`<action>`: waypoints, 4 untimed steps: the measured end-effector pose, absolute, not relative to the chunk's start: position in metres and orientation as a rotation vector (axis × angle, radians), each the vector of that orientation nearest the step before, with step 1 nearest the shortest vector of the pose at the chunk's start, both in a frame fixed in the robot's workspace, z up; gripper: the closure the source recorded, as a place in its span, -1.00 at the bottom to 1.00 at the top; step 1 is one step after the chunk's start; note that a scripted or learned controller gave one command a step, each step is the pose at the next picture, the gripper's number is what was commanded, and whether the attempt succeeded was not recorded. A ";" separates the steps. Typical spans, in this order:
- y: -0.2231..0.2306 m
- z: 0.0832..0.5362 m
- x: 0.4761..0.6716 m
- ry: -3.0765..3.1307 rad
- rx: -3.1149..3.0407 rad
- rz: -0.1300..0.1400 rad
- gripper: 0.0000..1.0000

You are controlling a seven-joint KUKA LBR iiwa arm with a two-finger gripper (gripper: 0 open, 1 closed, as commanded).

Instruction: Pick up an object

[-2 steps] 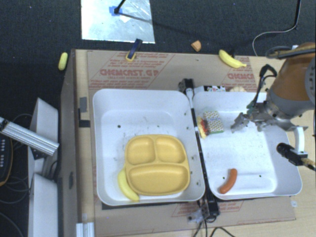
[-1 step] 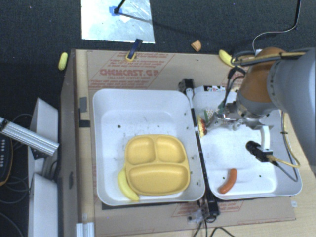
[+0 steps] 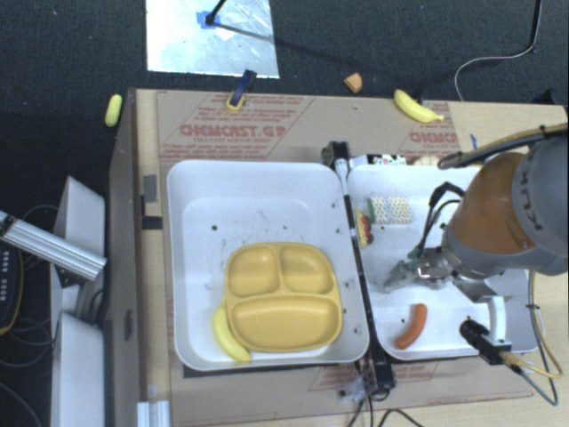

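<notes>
Rt bin (image 3: 498, 350) | claw (image 3: 397, 278) hangs just above-left of sausage (image 3: 410, 326) | sausage's long axis slants up-right | claw state: can't tell

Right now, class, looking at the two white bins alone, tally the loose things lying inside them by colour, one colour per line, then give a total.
Yellow: 2, the divided tray and the banana, both in the left bin.
Orange-red: 1, the sausage in the right bin.
White, spotted: 1, the small block in the right bin.
Total: 4

Yellow tray (image 3: 283, 295), red-orange sausage (image 3: 410, 326), white bins (image 3: 191, 229)
</notes>
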State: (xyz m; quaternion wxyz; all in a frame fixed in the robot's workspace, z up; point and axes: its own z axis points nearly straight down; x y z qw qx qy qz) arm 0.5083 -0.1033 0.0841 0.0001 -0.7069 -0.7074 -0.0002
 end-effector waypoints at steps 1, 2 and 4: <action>-0.112 0.084 0.487 -2.222 -2.221 -0.001 -1.00; -0.170 0.084 0.487 -2.223 -2.223 0.000 -1.00; -0.121 0.100 0.503 -2.222 -2.221 0.001 -1.00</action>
